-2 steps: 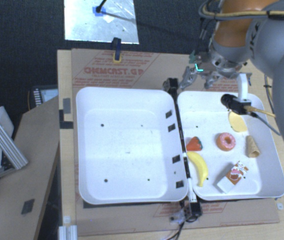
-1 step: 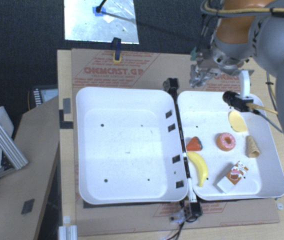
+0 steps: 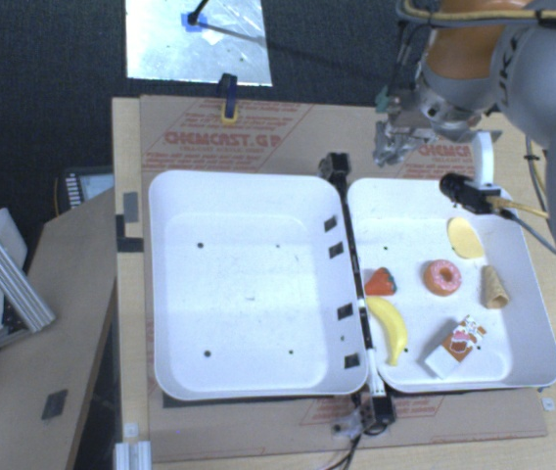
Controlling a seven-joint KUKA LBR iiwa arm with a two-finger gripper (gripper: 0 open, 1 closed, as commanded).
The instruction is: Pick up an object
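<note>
Two white bins [image 3: 249, 189], board [image 3: 224, 130] lettered "CHEMCAST", banana [image 3: 389, 326]

I see six small items in the right-hand shallow white bin [image 3: 523, 360]: a red strawberry-like piece [image 3: 381, 282] just above a curved yellow banana [image 3: 389, 327], a pink-frosted ring doughnut [image 3: 442, 277], a pale yellow oval slice [image 3: 465, 237], a tan cone-shaped piece [image 3: 494, 286], and a small red-and-white box [image 3: 459, 345] lying flat near the front
</note>
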